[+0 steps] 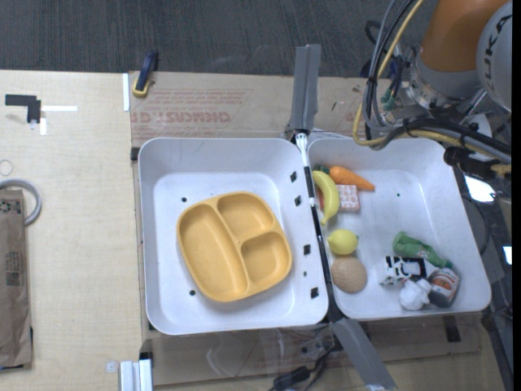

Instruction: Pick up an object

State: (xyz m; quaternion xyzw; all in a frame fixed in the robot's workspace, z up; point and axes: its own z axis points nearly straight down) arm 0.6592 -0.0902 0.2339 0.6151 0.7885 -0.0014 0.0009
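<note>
A yellow divided plate (234, 246) is seen in the left bin (155, 243). In the right bin (456, 218), a banana (327, 195), carrot (351, 177), lemon (343, 242) and other small items are gathered. The claw's state cannot be told.

Dark carpet (203, 23) behind pale bench (65, 161)
</note>
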